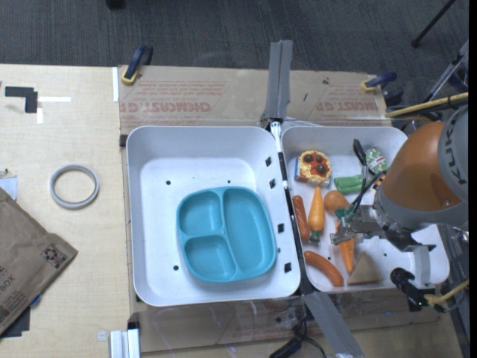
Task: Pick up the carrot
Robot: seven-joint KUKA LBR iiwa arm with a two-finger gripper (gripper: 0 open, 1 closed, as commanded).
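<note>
Two carrot-like pieces lie in the right bin point(395, 134). A long orange carrot point(317, 209) with a green stem end pointing toward the front lies left of centre, beside a reddish sausage point(300, 216). A shorter orange carrot piece point(347, 254) lies just in front of my gripper point(345, 234). The gripper hangs low in the middle of the bin, right over that piece's upper end and a short way right of the long carrot. The arm's orange band point(421, 171) hides the bin's right side.
Also in the right bin are a pizza slice point(314, 166), a green piece point(347, 183), an orange lump point(335, 200), a second sausage point(324, 268) and a tan wedge point(364, 272). The left bin point(149, 200) holds a blue divided plate point(225, 233). A tape ring point(74, 186) lies on the bench.
</note>
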